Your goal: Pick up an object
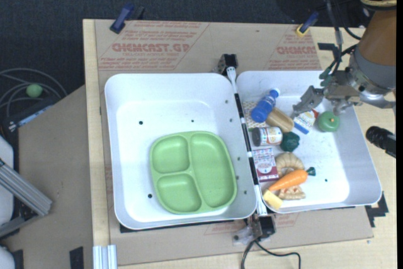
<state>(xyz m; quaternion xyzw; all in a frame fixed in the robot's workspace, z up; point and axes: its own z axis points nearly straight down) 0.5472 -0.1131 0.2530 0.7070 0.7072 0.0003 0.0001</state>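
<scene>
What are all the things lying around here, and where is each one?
Shallow white plastic bins: two, side by side on the bench.
Green divided plate with three compartments: one, left bin.
Blue plastic bottle with white cap: one, right bin, upper left.
Small labelled jar: one, right bin, near the divider.
Orange toy carrot: one, right bin, lower left.
Round green toy: one, right bin, beside the gripper.
Blue clamps: two, the bench's far edge.
Small green ball: one, floor at left.
Grey arm with orange band: one, from the right.
Gripper: one, over the right bin.
</scene>
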